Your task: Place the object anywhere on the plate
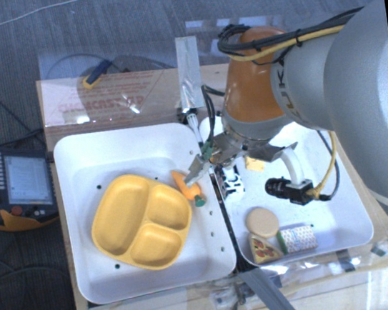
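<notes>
A yellow divided plate (pixel 140 221) lies in the left white bin (pixel 89 274). An orange toy carrot (pixel 181 183) with a green tip lies just off the plate's right rim, near the wall between the bins. My gripper (pixel 197 167) reaches in from the right over that wall, and its tip is right at the carrot's upper end. The grey and orange arm (pixel 264 89) hides the upper part of the right bin. The view is too coarse to show whether the carrot is gripped.
In the right bin (pixel 349 225) a tan-lidded jar (pixel 262 221), a red and yellow box (pixel 266 249) and a silver can (pixel 297 238) sit near the front. A small yellow piece (pixel 255 165) lies under the wrist. A teach pendant (pixel 17 188) rests left of the bins.
</notes>
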